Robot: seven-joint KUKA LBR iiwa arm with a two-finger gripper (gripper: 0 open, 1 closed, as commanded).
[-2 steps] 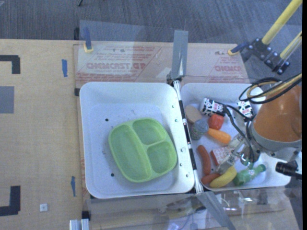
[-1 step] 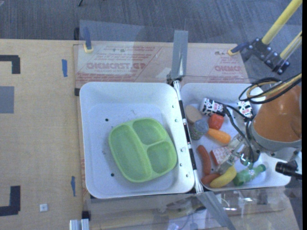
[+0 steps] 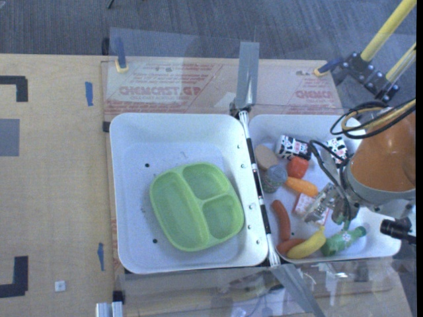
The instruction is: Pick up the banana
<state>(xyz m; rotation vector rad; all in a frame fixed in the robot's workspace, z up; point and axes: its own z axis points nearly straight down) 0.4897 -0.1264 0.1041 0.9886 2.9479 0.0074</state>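
Gripper [image 3: 328, 207] hangs low in the right bin [image 3: 370, 246], just above the banana [image 3: 308, 246]; its metal fingers blur together against the clutter, so I cannot tell whether they are spread or closed, and nothing shows plainly between them.

Going from the left: the wooden bench [image 3: 53, 197] carries a few black tape marks and blue tape strips. Next comes the left bin [image 3: 132, 144], which holds a green divided plate [image 3: 196, 205] lying flat, a little toward the near side.

Across the divider, the right bin is crowded. A tan round piece [image 3: 266, 156] sits near the divider with a grey disc [image 3: 275, 176] just below it. A red sausage [image 3: 281, 218] lies lengthwise further down. The banana — yellow, curved — rests at the bin's near edge, touching a reddish piece under its left end. Above it lie a carrot [image 3: 303, 186], a red block [image 3: 298, 167] and a black-and-white cow-patterned toy [image 3: 293, 147]. A green bottle [image 3: 344, 240] lies just right of the banana, its end touching the fruit's tip.

The arm's orange band [image 3: 390, 160] fills the right side — black cables looping over it.
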